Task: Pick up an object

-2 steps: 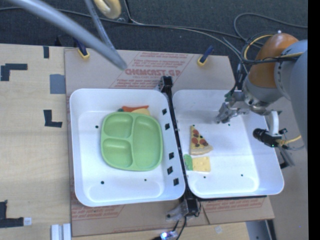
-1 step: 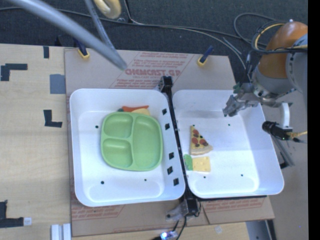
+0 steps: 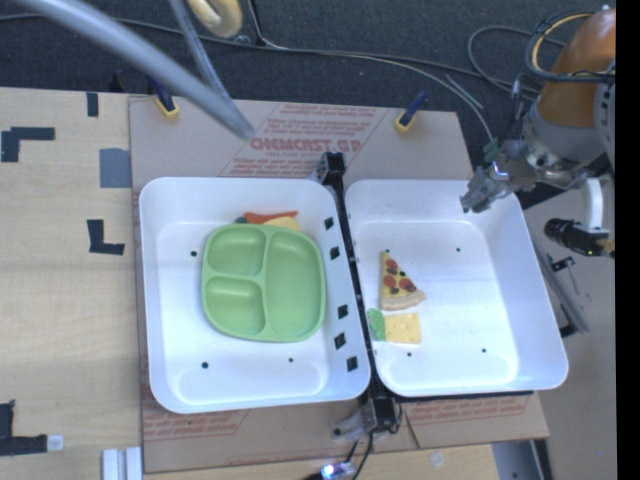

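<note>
A toy pizza slice (image 3: pixel 397 282) lies in the right bin (image 3: pixel 500 268), near its left wall. Just below it sits a yellow cheese-like square with a green leaf piece (image 3: pixel 397 327). The left bin (image 3: pixel 170 268) holds a green divided plate (image 3: pixel 264 281), with an orange and yellow piece (image 3: pixel 272 218) poking out from behind its far edge. My gripper (image 3: pixel 482 192) hovers over the right bin's far right corner, well away from the pizza slice. Its fingers look close together with nothing visible between them.
Both bins rest on a cardboard sheet (image 3: pixel 300 138) held by yellow clamps (image 3: pixel 408 118). A black divider strip (image 3: pixel 345 268) runs between the bins. Cables and a grey pole (image 3: pixel 130 38) cross the dark floor behind. The arm's body (image 3: pixel 575 98) stands at the right.
</note>
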Motion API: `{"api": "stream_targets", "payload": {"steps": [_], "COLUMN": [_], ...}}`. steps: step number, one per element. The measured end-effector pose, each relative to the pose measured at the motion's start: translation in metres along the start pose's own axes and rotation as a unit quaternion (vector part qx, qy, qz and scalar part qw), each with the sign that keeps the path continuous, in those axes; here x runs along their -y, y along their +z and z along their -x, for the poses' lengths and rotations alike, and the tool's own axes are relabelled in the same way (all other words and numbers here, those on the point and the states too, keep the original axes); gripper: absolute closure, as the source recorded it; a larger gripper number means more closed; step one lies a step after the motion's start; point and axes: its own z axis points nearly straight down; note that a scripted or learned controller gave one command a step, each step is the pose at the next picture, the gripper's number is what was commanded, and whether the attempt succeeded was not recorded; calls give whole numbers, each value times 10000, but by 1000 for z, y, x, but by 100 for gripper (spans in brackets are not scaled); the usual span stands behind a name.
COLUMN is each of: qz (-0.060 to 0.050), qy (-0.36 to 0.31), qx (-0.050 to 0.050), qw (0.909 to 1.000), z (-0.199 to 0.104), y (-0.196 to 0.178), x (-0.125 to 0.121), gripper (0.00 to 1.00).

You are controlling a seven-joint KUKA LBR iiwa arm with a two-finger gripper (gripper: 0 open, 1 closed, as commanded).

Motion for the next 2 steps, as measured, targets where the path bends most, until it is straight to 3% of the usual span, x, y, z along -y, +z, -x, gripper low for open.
{"api": "stream_targets", "payload": {"steps": [1, 2], "qz": [-2, -25], "qy": [1, -18], "qx": [-1, -10], "qw": [10000, 10000], "z": [2, -50], "y": [-43, -48], "x": [0, 12], "gripper": [100, 100]}}
